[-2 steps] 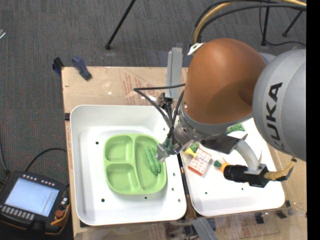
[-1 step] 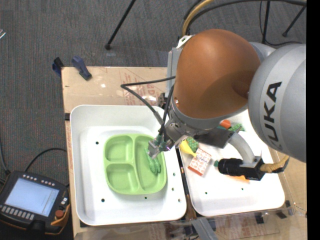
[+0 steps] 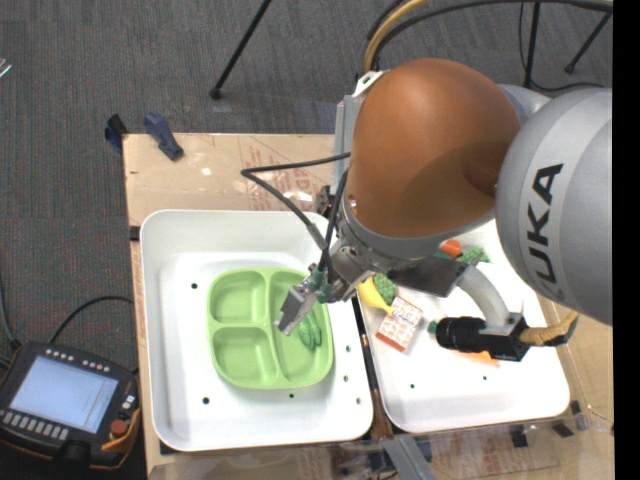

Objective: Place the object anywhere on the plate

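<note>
**Station.** The end effector (image 3: 298,313) hangs low over the green plate (image 3: 235,363), above the long compartment on the plate's 3 o'clock side. Whether it is apart, together or clamped on anything cannot be told, because the wrist hides its working end from this angle.

**Task item.** The green object (image 3: 314,332), dark and pod-like, shows in that long compartment, just beside the end effector at its 5 o'clock. It seems to rest on the plate floor. Contact with the end effector cannot be confirmed or ruled out.

**Step in hand.** Judged to be the placing step, at or about the release, with the object already inside the plate's rim.

**Next move calls for:** a full release if one has not been made, then a straight lift clear. There should be no sideways drag that could sweep the object over the divider or shift the plate.

**Count.**
- Plate: one, with three compartments, two small at 9 o'clock and one long at 3 o'clock.
- Green object: one.
- White bins: two. The left bin (image 3: 160,268) holds the plate.
- The right bin (image 3: 480,398) holds:
  - one yellow piece (image 3: 378,290);
  - one red-and-white packet (image 3: 400,325);
  - one orange piece (image 3: 452,249), partly hidden under the arm.
- On the counter (image 3: 200,173): one blue clamp (image 3: 162,135) at the 11 o'clock corner.
- On the floor at the view's 7 o'clock: one handheld screen unit (image 3: 60,398).
</note>
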Action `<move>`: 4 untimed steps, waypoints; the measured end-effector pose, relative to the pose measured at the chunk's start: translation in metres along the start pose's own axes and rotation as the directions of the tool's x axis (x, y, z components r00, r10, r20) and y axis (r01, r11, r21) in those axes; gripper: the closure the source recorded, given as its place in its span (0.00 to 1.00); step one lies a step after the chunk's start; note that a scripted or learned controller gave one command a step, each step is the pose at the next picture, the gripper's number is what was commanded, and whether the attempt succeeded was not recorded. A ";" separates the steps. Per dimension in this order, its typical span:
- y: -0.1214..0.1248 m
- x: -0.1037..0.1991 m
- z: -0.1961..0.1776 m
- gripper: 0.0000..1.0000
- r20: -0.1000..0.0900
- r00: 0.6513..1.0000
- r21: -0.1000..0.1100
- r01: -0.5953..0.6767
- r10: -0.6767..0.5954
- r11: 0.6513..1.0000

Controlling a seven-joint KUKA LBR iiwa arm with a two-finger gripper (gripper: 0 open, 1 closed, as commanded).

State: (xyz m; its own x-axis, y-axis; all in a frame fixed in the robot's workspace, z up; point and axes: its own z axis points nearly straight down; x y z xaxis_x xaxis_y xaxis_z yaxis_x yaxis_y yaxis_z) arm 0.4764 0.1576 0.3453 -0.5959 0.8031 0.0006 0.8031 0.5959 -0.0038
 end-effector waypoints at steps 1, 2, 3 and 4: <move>-0.006 -0.021 -0.005 0.00 0.000 0.996 0.000 -0.085 0.085 0.996; -0.012 -0.032 0.008 0.00 -0.001 0.998 0.001 0.065 -0.065 0.998; -0.035 -0.049 0.007 0.00 -0.001 0.996 0.002 -0.085 0.085 0.996; -0.034 -0.049 -0.001 1.00 -0.002 0.997 0.006 -0.081 0.081 0.997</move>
State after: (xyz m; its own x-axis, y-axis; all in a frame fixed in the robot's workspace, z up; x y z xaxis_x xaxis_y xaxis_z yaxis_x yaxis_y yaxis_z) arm 0.4777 0.0980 0.3461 -0.5290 0.8486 0.0024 0.8486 0.5290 -0.0097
